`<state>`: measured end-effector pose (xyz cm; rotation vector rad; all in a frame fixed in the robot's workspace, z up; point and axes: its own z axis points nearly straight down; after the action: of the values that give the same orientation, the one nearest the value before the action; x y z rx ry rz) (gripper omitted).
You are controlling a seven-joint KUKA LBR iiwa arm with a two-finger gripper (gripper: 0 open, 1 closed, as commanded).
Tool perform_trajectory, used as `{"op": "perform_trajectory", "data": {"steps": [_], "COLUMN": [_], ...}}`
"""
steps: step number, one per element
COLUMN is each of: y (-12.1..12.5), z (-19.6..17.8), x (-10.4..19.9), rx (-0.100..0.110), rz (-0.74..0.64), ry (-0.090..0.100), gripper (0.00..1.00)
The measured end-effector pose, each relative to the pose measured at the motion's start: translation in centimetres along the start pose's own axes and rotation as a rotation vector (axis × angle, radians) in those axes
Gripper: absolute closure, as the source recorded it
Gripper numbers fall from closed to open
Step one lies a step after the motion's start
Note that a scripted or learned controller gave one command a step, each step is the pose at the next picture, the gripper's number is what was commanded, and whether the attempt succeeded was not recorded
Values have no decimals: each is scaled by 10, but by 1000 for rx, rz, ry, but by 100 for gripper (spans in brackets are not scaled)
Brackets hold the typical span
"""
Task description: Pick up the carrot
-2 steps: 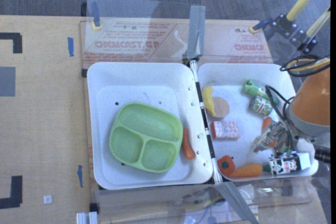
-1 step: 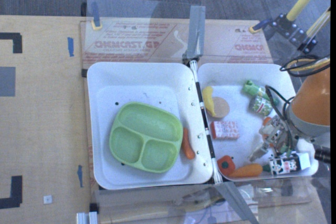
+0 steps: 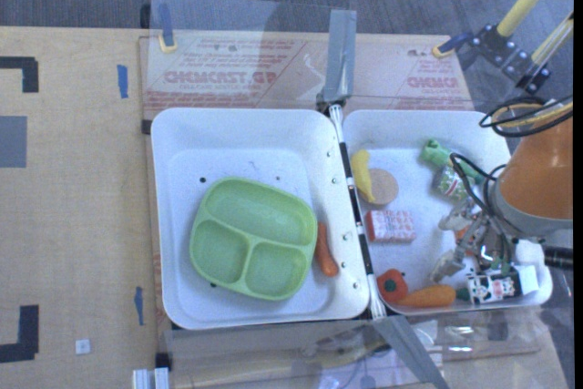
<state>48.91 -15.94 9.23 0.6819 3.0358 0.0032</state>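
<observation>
Carrot (image 3: 428,296) is seen lying flat along the front wall of the right bin (image 3: 414,125), beside a red tomato-like piece (image 3: 393,284). Just above its right end the hand (image 3: 469,252) is poised, presumably for a grasp; whether it is open cannot be told amid the clutter. A second orange piece (image 3: 325,250) lies beside the green tray (image 3: 250,238) in the left bin (image 3: 182,132).

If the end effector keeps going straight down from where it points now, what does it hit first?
Likely the carrot near the front wall of the right bin. The end effector hangs just up-right of it, so it may touch bare floor beside it; depth is unclear.
</observation>
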Motion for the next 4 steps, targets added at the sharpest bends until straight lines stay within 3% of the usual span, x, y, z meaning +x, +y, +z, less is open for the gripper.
{"op": "perform_trajectory", "data": {"steps": [1, 2, 3, 4], "y": [0, 82, 28, 29], "z": [-8, -96, -122, -132], "x": [1, -1, 4, 2], "rx": [1, 10, 12, 10], "rz": [0, 272, 356, 355], "ry": [5, 22, 22, 16], "gripper": [100, 100, 100, 100]}}
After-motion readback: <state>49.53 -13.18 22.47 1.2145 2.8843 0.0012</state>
